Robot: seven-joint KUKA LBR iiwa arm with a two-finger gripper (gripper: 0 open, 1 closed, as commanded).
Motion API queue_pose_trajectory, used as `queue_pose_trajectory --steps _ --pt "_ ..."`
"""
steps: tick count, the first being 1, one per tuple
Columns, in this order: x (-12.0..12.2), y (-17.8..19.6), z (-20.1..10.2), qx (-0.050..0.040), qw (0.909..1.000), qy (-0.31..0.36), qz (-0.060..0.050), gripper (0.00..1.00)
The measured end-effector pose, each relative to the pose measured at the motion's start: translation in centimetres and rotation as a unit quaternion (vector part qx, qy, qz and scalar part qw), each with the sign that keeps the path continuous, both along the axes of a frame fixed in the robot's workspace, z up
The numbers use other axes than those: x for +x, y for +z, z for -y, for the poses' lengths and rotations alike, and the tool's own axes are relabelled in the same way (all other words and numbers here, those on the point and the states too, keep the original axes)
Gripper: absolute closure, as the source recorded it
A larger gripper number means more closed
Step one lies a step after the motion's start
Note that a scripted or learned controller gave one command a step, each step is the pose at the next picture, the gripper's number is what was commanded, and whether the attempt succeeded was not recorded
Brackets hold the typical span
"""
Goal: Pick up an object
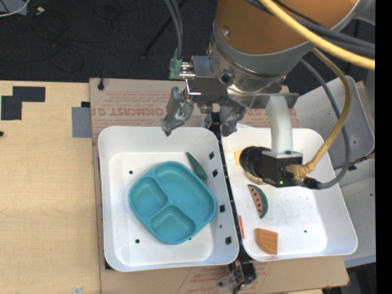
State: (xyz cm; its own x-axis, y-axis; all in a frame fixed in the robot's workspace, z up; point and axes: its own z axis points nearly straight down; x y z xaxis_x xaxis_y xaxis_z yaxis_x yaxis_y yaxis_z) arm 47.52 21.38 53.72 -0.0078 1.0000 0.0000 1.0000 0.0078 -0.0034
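Note:
My gripper (pixel 201 119) hangs over the back rims of the two bins, above the divider between them. It is open, its two grey fingers (pixel 173 116) spread wide with nothing between them. Below it, the left bin (pixel 116 237) holds a teal divided plate (pixel 171 202), with a small dark green piece (pixel 197 165) at the plate's back right edge. Lying in the right bin (pixel 331 225) are a watermelon-slice toy (pixel 260 201) and an orange waffle-like piece (pixel 267 241).
A black unit on a white bracket (pixel 271 164), cabled in yellow, hangs over the back of the right bin. A small orange bit (pixel 241 229) lies by the divider. Wooden bench top (pixel 43 182) stretches to the left of the bins.

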Motion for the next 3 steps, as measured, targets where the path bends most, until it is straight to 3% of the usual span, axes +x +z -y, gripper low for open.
queue_pose_trajectory --steps 1,2,3 --pt "-0.1 -17.8 -3.0 -0.0051 0.9999 -0.003 -0.009 0.0" --pt "0.1 -15.9 -2.7 -0.002 1.0 -0.007 -0.002 1.0" --pt "0.1 -2.3 -2.9 0.0029 1.0 -0.003 0.007 1.0"
